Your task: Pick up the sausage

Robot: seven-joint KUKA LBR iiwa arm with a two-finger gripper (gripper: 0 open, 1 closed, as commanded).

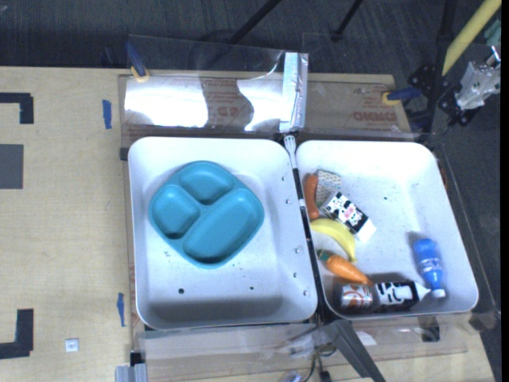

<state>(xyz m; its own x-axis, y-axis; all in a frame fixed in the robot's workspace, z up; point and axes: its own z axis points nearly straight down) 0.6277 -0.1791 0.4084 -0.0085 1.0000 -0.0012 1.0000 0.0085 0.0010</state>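
The sausage (311, 195), a short reddish-brown piece, lies along the left wall of the right bin (398, 165), near its back. It touches a black-and-white cow-patterned carton (347, 212) on its right. My gripper (475, 84) hangs at the far upper right, outside the bins and well away from the sausage, with nothing seen in it.
In the right bin, a banana (334, 235), a carrot (344, 267) and a dark bottle (382, 294) lie in front of the sausage, and a blue bottle (428, 265) lies at the right. The left bin (151, 293) bears a blue divided plate (207, 212).
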